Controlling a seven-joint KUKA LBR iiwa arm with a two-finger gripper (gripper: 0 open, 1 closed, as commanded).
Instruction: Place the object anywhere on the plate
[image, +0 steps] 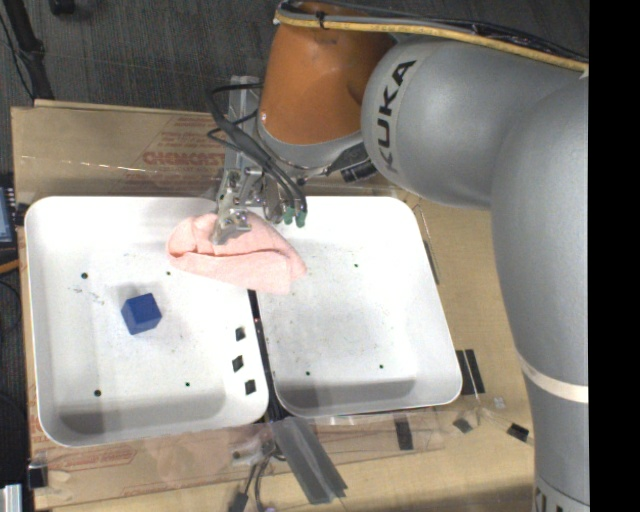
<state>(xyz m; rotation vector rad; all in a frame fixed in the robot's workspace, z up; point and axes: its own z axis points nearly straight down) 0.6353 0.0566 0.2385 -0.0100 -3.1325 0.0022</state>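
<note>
End effector (232, 222) touches pink cloth (240, 256) from above.

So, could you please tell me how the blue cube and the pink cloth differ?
The blue cube is small, rigid and boxy; the pink cloth is larger, soft and crumpled. The cube sits alone inside the left bin, while the cloth drapes across the seam into the right bin, under the gripper.

arm (470, 130): reaching from right | gripper (232, 222): pointing down
</note>
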